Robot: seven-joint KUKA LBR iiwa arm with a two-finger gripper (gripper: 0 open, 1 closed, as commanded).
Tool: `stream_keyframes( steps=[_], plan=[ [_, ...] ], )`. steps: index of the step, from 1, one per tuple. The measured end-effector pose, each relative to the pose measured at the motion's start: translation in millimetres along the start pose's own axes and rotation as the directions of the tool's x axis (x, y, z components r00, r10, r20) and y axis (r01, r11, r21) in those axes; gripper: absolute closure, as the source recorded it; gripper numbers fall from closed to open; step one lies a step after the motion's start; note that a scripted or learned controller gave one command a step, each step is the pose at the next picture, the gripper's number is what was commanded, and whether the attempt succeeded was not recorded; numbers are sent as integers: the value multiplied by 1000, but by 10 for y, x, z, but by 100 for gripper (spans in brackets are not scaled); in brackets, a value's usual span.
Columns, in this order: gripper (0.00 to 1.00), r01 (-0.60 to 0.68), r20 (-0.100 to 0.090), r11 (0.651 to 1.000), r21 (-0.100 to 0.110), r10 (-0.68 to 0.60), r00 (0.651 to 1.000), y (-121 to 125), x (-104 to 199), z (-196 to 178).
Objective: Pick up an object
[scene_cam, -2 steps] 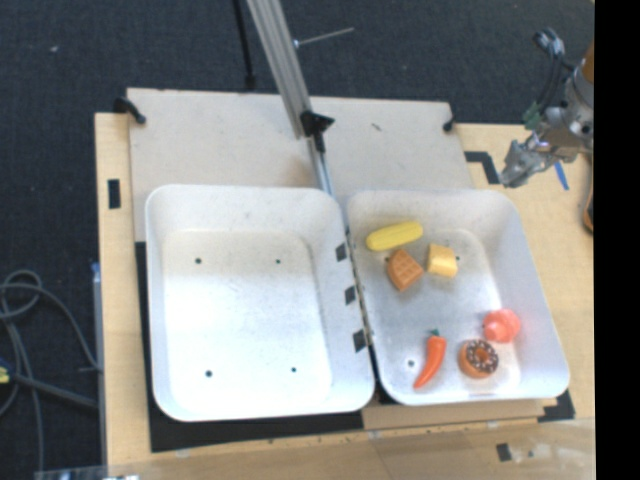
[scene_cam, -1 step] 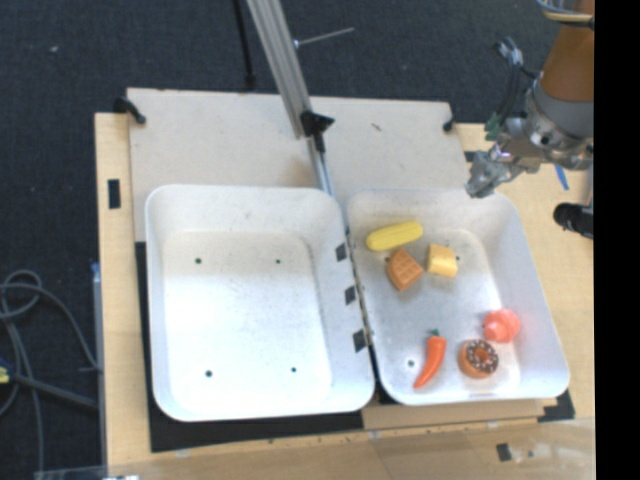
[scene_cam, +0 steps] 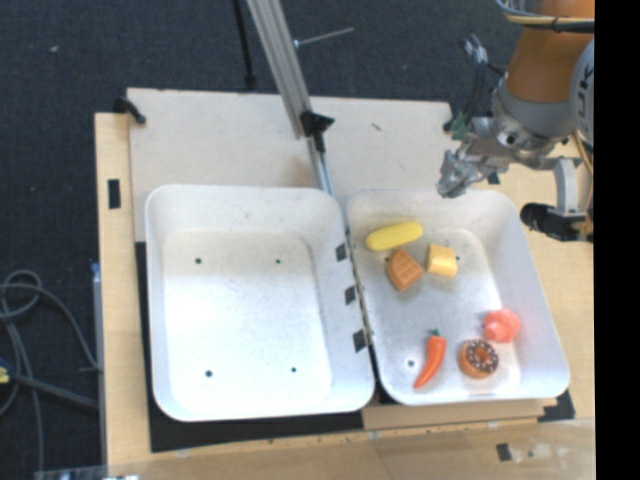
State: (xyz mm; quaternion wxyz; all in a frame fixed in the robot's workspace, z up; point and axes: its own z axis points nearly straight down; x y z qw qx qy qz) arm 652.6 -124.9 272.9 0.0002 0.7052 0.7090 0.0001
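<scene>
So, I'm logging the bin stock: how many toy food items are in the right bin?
6: corn at the top, waffle and cheese below it, carrot, donut and red piece near the front.

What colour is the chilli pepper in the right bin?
Orange-red with a green stem, seen in the camera view: chilli pepper.

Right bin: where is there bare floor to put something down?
In the right bin, the floor is bare between the cheese cube and the pink ball, and left of the carrot below the waffle. The corn, waffle and cheese crowd the top; the donut crowds the lower right corner.
</scene>
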Motion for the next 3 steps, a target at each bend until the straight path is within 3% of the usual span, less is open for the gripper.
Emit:
stream_keyframes(
  steps=[3],
  plan=[
    [100, 2, -2, 1000, 0, -2, 1000, -290, 1548, 114]
  ],
)
